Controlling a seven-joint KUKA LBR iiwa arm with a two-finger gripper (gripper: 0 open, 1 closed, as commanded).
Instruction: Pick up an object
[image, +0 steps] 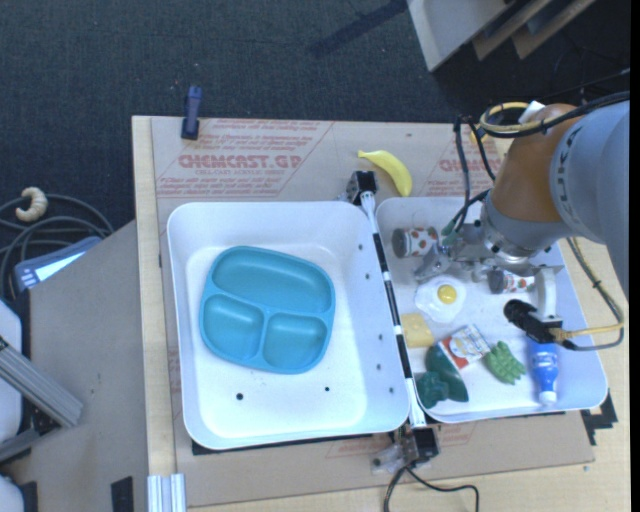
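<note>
Nearest edge of left bin (280, 425) is bare; blue divided plate (267, 308) sits mid-bin. Banana (388, 168) lies on the bench behind the bins. Right bin (590, 385) has a dark green toy (440, 383) at front-left, fried egg (444, 295) centre, light green toy (505, 362), blue tube (544, 372) at right. Gripper (470, 255) is low over the bin's back, by a small spotted cup (415, 241). Finger opening: cannot tell. Nothing visibly held.

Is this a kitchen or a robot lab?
Probably a robot lab, not a kitchen. A big grey robot arm reaches over two white bins on a bench. The food is toy food, like a fried egg, and cables lie on the carpet.
</note>
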